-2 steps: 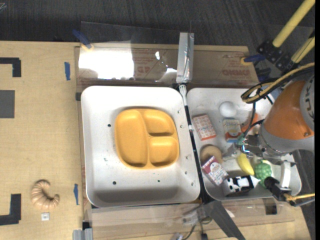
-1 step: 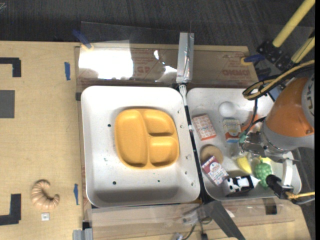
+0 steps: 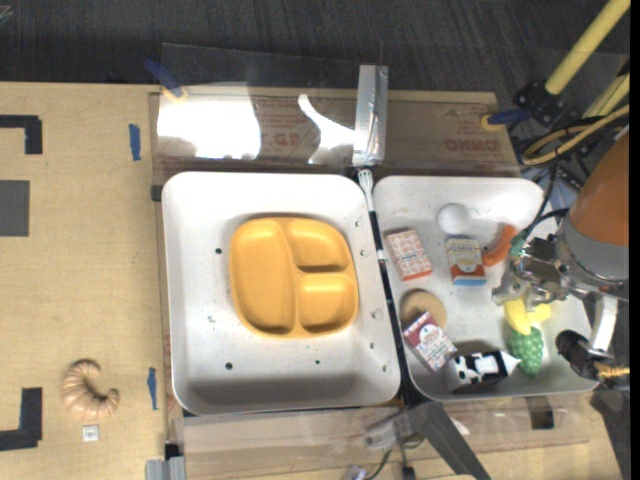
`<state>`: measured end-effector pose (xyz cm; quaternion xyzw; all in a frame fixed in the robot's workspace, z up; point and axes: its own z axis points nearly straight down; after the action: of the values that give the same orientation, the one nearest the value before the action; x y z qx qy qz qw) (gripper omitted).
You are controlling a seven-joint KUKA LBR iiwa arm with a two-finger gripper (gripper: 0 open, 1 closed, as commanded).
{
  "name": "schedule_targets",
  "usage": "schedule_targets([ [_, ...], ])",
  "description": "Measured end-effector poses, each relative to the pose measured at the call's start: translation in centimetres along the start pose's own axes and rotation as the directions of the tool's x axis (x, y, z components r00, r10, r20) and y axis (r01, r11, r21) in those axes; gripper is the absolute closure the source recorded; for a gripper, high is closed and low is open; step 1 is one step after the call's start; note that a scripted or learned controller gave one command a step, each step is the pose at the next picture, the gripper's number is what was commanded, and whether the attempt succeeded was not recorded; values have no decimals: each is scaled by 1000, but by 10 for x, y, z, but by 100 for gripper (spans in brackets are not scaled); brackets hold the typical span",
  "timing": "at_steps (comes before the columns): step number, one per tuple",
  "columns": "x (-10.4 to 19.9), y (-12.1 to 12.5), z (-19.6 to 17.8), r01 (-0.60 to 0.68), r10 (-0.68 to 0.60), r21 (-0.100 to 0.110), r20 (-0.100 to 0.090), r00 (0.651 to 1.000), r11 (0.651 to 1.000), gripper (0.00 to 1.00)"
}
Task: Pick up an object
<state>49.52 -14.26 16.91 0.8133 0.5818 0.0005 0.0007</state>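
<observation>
The right bin point(image 3: 470, 190) holds several small items. A white ball point(image 3: 452, 215) lies at the back. In front of it are a pink carton point(image 3: 408, 253) and a small white and orange carton point(image 3: 465, 261), with an orange piece point(image 3: 500, 241) to their right. A brown round piece point(image 3: 421, 306), a red and white packet point(image 3: 430, 343) and a black and white toy point(image 3: 478, 366) lie toward the front. My gripper point(image 3: 527, 276) hangs over the bin's right side. It is just above a yellow piece point(image 3: 525, 316) and a green knobbly piece point(image 3: 529, 349).
The left bin point(image 3: 190, 268) holds a yellow divided plate point(image 3: 294, 273). A croissant toy point(image 3: 90, 388) lies on the bench at the front left. Cardboard and a clear sheet stand behind the bins. Yellow and black cables run at the back right.
</observation>
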Motion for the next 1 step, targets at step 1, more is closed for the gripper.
schedule_targets([
  [1,80,35,-15,-298,298,4,0,955,955,100],
])
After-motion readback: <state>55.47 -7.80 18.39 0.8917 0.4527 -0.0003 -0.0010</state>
